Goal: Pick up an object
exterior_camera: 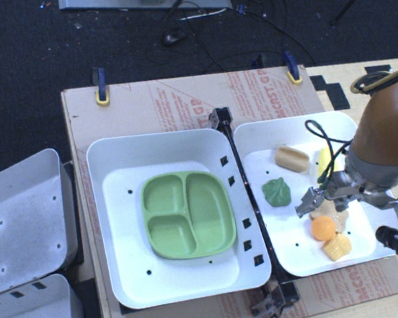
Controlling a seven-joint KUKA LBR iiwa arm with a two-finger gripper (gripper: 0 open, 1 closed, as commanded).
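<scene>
In the right bin lie a tan bread roll, a green leafy piece, an orange ball, a pale yellow ridged piece and a yellow item partly hidden by the arm. My gripper hangs low over the bin, just above the orange ball and right of the green piece. Nothing shows between its fingers.
The left bin holds a green divided plate. A black divider runs between the bins. The arm's bulky grey and orange wrist covers the right bin's right side. Spare white bins lie at far left.
</scene>
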